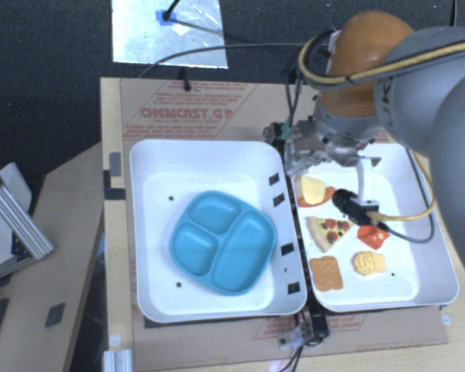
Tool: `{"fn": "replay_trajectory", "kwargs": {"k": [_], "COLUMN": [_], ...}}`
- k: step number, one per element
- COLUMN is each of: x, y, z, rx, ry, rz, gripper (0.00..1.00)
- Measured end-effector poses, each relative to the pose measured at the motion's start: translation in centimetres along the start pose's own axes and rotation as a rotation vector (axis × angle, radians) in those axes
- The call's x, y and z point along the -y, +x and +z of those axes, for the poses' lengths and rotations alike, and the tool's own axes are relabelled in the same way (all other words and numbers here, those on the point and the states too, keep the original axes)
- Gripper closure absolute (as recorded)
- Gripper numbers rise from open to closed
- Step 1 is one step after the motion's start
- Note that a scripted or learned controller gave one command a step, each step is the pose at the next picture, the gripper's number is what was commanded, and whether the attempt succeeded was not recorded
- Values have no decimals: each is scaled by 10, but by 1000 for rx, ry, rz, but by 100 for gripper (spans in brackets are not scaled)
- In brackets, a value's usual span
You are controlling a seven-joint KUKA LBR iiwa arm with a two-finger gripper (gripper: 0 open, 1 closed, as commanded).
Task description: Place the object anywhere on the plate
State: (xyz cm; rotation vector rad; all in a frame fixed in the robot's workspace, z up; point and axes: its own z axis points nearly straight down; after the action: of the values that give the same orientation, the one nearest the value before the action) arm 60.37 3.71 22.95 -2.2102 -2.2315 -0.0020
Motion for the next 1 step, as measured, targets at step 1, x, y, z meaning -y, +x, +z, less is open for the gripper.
{"fn": "replay_trajectory", "kwargs": {"k": [1], "x": [-13], "y": [53], "z": [7], "rx": [0], "ry": [-2], "rz": [-1], "gripper": [100]}}
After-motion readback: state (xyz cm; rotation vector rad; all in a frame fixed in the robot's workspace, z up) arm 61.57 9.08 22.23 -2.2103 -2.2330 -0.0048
